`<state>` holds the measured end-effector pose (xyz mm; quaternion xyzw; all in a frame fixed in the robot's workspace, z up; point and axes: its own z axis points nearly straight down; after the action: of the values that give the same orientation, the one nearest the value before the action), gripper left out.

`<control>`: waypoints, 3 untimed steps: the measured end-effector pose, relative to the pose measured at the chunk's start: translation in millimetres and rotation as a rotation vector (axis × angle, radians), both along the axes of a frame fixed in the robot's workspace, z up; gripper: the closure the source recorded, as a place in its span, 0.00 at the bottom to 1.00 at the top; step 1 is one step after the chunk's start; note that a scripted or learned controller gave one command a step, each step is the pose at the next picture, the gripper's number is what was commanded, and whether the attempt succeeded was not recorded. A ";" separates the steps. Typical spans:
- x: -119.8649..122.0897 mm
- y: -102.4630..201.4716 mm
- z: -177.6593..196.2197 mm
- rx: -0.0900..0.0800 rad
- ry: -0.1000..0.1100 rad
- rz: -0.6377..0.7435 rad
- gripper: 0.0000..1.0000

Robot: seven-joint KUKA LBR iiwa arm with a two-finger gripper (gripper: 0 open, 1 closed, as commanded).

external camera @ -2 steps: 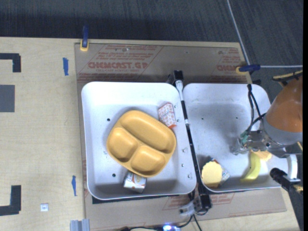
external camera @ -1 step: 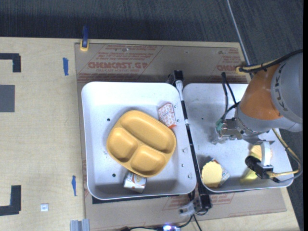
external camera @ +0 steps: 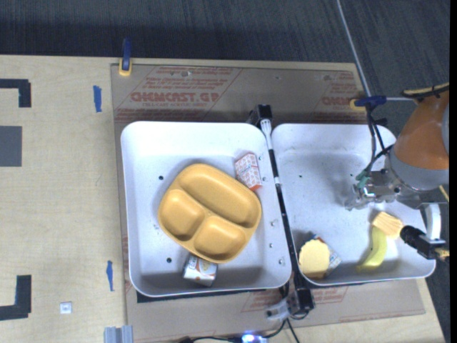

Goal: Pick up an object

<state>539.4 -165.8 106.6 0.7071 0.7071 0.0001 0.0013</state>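
Landmark: the yellow divided tray [external camera: 208, 211], lying tilted in the left bin [external camera: 136, 191].

1. Small crumpled packet [external camera: 199, 270], white with orange print. Sits just below the tray at the near wall of the left bin, partly tucked under the tray's lower edge.

2. Round yellow object with a pale wrapper [external camera: 315, 257]. To the right of the tray, across the divider, in the near left corner of the right bin [external camera: 321, 148].

3. Banana [external camera: 374, 251]. Further right of the tray, near the front wall of the right bin, curved and lying flat.

4. Yellow block [external camera: 388, 224]. Just above the banana's upper end, touching or nearly so.

5. Gripper [external camera: 362, 190]. On the grey arm [external camera: 421, 148] with an orange band, well right of the tray, above the right bin floor, up and left of the yellow block. Its finger spacing cannot be told; nothing is visibly held.

6. Red-and-white carton [external camera: 247, 170]. At the tray's upper right edge, beside the divider.

7. Cardboard sheet [external camera: 214, 91] with red print. Beyond the tray, under both bins.
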 end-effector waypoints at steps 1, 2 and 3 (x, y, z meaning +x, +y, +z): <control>0.0 0.4 -0.2 0.000 0.000 0.000 0.00; -52.1 56.1 -20.8 0.003 0.000 0.001 0.00; -58.2 69.6 -20.5 0.000 -0.004 0.000 0.00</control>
<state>481.2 -96.2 86.1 0.7071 0.7072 0.0015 0.0027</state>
